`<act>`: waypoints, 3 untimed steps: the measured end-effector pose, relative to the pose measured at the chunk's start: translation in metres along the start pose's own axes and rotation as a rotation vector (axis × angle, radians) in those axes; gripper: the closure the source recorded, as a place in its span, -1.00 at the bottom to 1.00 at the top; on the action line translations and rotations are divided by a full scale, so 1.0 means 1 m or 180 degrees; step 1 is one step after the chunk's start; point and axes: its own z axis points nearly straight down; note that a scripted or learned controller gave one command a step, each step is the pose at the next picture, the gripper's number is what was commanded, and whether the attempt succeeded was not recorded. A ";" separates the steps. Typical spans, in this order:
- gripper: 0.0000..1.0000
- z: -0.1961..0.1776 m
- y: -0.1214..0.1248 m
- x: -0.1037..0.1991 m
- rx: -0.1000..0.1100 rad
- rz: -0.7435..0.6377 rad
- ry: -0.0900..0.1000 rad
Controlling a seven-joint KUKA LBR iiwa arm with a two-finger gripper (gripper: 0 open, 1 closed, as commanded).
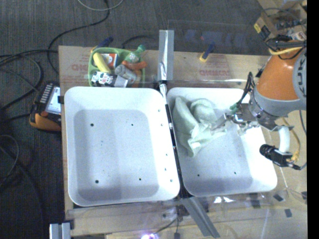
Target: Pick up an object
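Crumpled pale-green cloth (195,123) lay in upper left of right white bin (249,180), one corner stretched toward gripper (230,117). Finger state impossible to tell, tips blurred against cloth edge. Grey-and-orange arm (281,86) cut off at right.

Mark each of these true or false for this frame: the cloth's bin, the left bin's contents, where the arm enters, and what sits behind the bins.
1. The pale green cloth lies in the right bin. True.
2. The cloth is folded flat in a neat square. False: it is crumpled, bunched toward the bin's upper left.
3. The gripper is over the left bin. False: it is over the right bin, at the cloth's right edge.
4. A green basket of small items sits behind the left bin. True.
5. The arm enters from the view's left. False: from the right.
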 end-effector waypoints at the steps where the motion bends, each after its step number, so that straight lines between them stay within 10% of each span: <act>1: -1.00 0.072 -0.003 0.051 0.0005 0.0183 -0.0002; 2: 1.00 0.065 -0.003 0.052 0.0021 0.0183 0.0007; 3: -1.00 0.065 -0.003 0.052 0.0020 0.0184 0.0007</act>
